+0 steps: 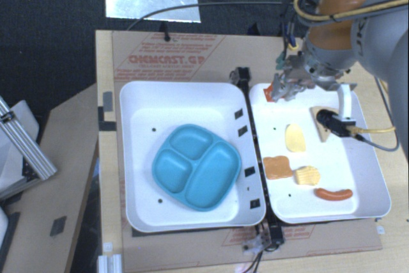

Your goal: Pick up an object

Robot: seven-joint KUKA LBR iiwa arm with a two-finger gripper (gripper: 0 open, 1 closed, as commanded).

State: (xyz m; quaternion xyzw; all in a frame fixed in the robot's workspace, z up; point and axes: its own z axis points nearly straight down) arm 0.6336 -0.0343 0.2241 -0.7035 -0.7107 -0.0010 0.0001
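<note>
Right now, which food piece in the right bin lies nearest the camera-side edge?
The reddish sausage, long and thin, beyond the ridged chip.

Overhead slanted view of both bins

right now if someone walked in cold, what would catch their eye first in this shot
The bright blue divided plate in the left bin stands out most. Next, the grey arm with its orange band, its gripper low over the far corner of the right bin. Nearer, small food pieces lie scattered there: a pale yellow piece, a toast-brown piece and a sausage.
</note>
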